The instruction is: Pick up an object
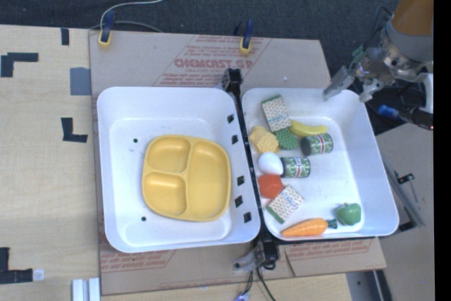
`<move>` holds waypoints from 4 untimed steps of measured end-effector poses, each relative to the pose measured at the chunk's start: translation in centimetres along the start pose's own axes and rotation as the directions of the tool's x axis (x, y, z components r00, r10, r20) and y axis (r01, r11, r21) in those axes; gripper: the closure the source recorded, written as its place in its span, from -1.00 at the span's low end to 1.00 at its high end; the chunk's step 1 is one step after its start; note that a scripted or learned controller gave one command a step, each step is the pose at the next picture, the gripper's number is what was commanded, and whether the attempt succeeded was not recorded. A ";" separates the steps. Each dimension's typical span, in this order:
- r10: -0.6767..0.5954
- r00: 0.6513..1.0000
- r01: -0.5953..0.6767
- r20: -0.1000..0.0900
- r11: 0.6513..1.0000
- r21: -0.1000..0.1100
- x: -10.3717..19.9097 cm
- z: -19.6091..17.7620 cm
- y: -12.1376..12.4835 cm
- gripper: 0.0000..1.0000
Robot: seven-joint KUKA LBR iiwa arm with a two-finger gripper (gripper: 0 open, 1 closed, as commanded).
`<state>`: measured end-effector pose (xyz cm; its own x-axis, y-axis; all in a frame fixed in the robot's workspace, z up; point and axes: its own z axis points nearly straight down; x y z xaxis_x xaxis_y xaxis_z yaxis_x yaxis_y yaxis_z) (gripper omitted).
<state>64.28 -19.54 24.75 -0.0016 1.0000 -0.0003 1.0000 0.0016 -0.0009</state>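
Observation:
The right bin [366,151] holds several toy foods: a patterned box [275,113], a banana [309,129], two green-labelled cans [318,144] [296,167], corn [263,140], a white egg [269,163], a red tomato [270,186], a second box [285,203], a carrot [306,227] and a green pepper [349,213]. My gripper [350,89] hangs over the bin's far right corner, above and to the right of the banana. Its fingers are spread open, with nothing between them.
The left bin [120,123] holds a yellow divided plate [187,177]. Black clips run along the wall between the two bins [243,151]. Both bins rest on a cardboard sheet [176,63] with yellow clamps at its far edge.

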 end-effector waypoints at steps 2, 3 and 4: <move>0.001 1.000 -0.001 0.002 1.000 -0.006 7.1 16.0 -2.4 -1.00; 0.000 1.000 0.000 0.001 1.000 -0.007 7.1 15.0 -2.3 1.00; -0.001 1.000 0.001 -0.001 1.000 -0.002 12.8 6.3 -3.8 1.00</move>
